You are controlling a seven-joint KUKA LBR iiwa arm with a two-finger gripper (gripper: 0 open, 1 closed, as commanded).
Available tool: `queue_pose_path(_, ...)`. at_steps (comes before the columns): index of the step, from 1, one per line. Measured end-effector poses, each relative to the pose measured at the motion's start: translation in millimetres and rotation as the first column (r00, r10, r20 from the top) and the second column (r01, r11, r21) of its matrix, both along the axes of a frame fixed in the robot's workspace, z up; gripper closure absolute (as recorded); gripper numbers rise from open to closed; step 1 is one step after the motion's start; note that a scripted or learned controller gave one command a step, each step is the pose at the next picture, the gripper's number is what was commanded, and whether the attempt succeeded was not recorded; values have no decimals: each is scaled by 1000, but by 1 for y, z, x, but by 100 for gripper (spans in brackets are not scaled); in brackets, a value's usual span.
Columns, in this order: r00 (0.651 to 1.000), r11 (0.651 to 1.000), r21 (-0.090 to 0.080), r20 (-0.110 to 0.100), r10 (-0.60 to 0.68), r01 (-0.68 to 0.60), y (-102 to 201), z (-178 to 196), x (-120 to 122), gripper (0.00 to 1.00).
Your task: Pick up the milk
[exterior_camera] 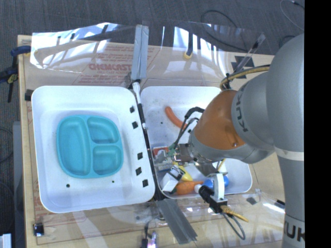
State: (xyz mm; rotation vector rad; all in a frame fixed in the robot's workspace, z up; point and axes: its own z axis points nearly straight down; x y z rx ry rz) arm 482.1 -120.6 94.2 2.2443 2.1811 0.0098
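Camera view: the arm is reaching low into the right bin, over the clutter at its near end. The milk cannot be singled out there. Advice: centre on it before closing, avoiding the carrot.

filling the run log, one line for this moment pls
arm: low over right bin | hand: hidden | milk: not identifiable | left bin: blue divided plate

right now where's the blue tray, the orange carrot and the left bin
blue tray (89,145), camera view, on its centre divider
orange carrot (174,116), camera view, mid-length of the stick
left bin (42,105), camera view, bare white floor near its upper left corner
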Motion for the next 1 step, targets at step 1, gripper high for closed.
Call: queue_pose_path(1, 988, 988, 5, -15, 153, -153, -53, 93, -4, 0)
